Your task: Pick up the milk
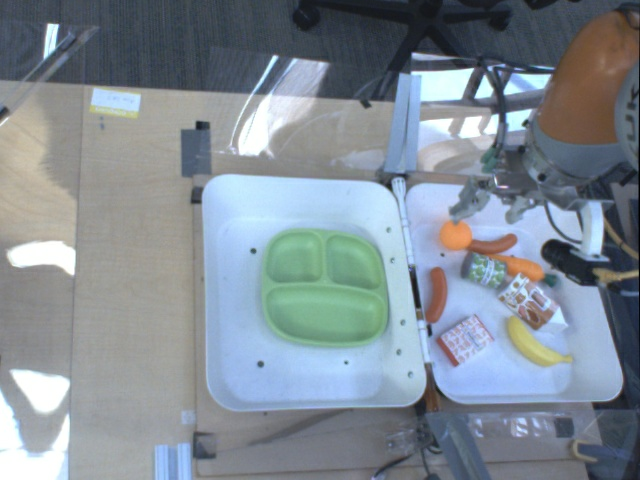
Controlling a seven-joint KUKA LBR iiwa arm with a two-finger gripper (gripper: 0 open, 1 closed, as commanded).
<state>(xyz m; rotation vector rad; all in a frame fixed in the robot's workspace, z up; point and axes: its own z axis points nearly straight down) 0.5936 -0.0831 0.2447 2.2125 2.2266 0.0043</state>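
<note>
1. Gripper (495,200): fingers spread wide, holding nothing, hovering over the right bin (600,393) at its far edge.
2. Nearby: orange (456,235), sausage (494,243), can (485,269).
3. Milk (466,339): small carton lying flat near the bin's front-left corner; probably light, stiff-walled, crushable. Grasp across its narrow sides.

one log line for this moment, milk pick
task: pick milk | gripper: open, above right bin's far edge, holds nothing | milk carton: in right bin, untouched | status: not grasped
</note>
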